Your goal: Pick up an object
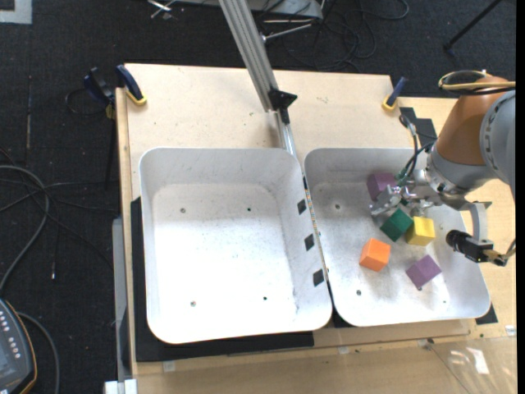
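Here, the pale wooden counter (213,105) on a dark floor (57,220) carries two white bins (221,245), and in the right one the claw (392,208) hangs low, touching the green block (398,225) beside the yellow block (422,230); how wide it stands, I cannot tell.

Both bins, left bin (221,245) and right bin (344,179), appear as white moulded plastic, smooth with a faint dark speckling. The bench top (205,105) is pale, matt wood. The blocks at lower right, orange (375,254) and purple (423,271), look matt. The slanted rail (246,39) at the top is bright ribbed metal. The floor (57,39) is dark, rough carpet.
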Motion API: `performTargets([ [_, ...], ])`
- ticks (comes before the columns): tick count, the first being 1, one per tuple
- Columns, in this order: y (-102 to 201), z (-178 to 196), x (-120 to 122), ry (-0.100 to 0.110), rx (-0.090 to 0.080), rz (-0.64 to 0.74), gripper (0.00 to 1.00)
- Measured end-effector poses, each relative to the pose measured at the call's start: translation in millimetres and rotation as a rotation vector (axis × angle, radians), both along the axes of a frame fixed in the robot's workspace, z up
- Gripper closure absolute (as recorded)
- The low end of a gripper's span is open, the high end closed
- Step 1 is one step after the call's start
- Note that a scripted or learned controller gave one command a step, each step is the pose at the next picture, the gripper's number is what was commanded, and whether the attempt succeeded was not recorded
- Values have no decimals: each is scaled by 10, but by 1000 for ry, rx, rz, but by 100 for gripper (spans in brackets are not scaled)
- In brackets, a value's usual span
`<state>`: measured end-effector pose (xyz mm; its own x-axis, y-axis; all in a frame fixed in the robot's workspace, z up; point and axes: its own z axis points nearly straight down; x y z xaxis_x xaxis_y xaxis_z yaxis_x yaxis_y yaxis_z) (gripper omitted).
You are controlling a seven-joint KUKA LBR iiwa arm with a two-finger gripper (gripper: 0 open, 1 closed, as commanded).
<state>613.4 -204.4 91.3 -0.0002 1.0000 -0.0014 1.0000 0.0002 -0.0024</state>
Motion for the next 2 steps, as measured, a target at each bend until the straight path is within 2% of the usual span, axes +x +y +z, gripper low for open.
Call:
performTargets([
  [1, 310, 42, 85, -2, 1, 5, 0],
  [2, 293, 42, 80, -2, 1, 2, 0],
])
